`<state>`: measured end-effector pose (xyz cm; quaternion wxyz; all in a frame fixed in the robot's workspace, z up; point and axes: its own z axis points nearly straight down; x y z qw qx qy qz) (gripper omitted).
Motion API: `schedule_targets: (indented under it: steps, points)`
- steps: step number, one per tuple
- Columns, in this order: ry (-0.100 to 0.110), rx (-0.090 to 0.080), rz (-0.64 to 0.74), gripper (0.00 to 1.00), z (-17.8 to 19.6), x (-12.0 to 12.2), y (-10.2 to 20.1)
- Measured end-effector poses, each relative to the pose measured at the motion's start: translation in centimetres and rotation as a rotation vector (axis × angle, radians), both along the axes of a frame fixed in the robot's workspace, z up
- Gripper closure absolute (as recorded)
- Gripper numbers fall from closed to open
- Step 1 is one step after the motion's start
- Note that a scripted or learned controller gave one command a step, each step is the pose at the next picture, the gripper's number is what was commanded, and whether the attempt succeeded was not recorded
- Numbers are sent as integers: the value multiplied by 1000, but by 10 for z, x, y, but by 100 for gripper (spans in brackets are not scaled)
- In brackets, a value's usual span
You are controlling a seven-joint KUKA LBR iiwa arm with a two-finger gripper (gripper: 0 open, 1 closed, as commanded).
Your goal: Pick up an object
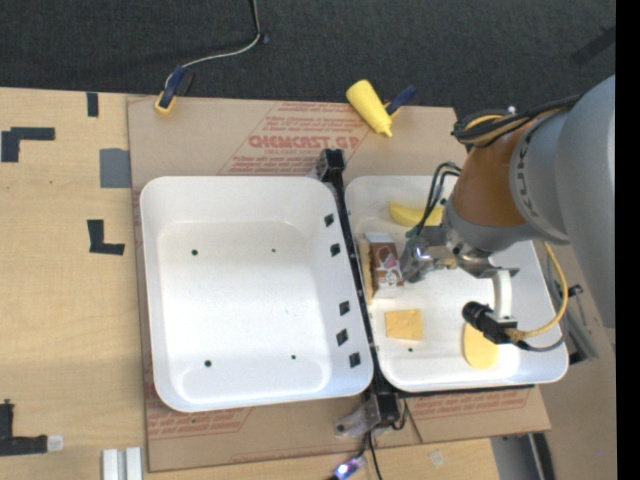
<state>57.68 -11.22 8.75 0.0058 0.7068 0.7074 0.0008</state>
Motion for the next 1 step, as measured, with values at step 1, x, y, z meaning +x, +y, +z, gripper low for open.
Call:
schedule_targets:
  steps: [1]
  points:
    - [6,6,1,100,37,31,1]
